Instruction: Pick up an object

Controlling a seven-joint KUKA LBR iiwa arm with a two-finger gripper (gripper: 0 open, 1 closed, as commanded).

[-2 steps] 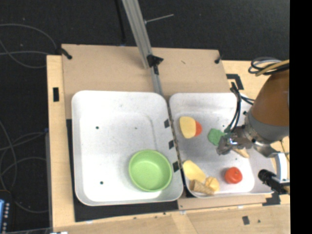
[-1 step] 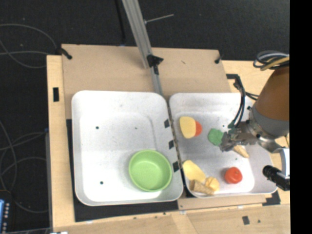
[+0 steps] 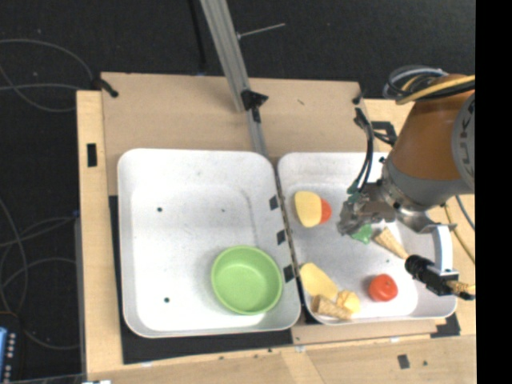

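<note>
A: Report the near edge of the tabletop (image 3: 192,358) first.

B: Two shallow white bins sit side by side on the tan tabletop. In the left white bin (image 3: 160,190), close to its near right corner, a round light-green plastic bowl (image 3: 246,279) stands upright with its opening up. In the right white bin (image 3: 320,170), along the near wall, a pale yellow wedge-shaped toy (image 3: 316,278) lies just beside a small tan ridged piece (image 3: 336,305) — the two look to be touching. To their right a small red round toy, tomato-like (image 3: 383,288), lies apart from them.

A: Middle of the right bin?

B: A yellow rounded toy with a red end (image 3: 310,210) lies near the bin's left wall. To its right the tool (image 3: 358,224) is low over the bin floor. A small green item (image 3: 363,234) shows right at the tool's lower edge, and a tan cone-shaped piece (image 3: 390,242) lies just beside it.

A: Tool state?

B: Cannot be determined — the wrist and the dark tool body cover the tips, so neither the opening nor any hold on the green item can be confirmed.

A: Far side?

B: The grey arm with its orange band (image 3: 432,146) enters from the right. A grey metal pole (image 3: 228,50) rises at a slant behind the bins.
</note>
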